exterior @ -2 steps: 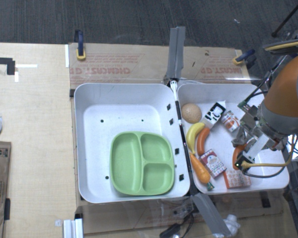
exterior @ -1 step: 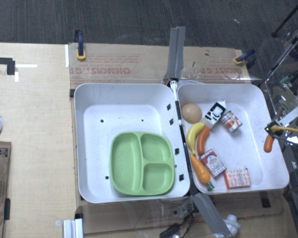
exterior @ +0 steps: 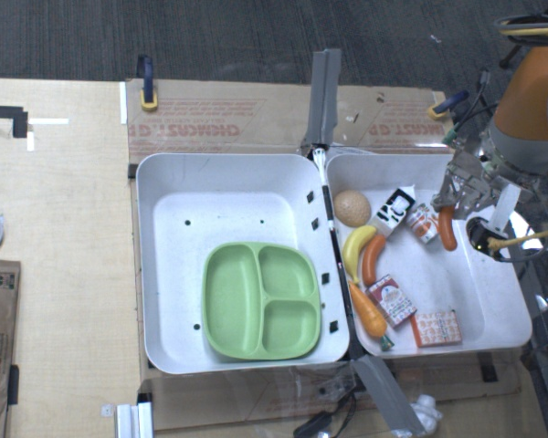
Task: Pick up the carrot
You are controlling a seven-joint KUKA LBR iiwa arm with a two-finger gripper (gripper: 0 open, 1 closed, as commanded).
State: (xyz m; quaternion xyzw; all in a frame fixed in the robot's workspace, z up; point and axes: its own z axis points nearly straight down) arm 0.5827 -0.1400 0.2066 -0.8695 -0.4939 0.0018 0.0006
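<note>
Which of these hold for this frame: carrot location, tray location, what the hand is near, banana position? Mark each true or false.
1. The carrot lies in the right bin, near its left wall. True.
2. The green divided tray sits in the right bin. False: it sits in the left bin.
3. The hand is directly over the carrot. False: it is at the right bin's upper right, by a red sausage, well away from the carrot.
4. The banana lies just below the brown egg-shaped item. True.
5. The carrot lies on the green tray. False: it lies on the bin floor.
</note>
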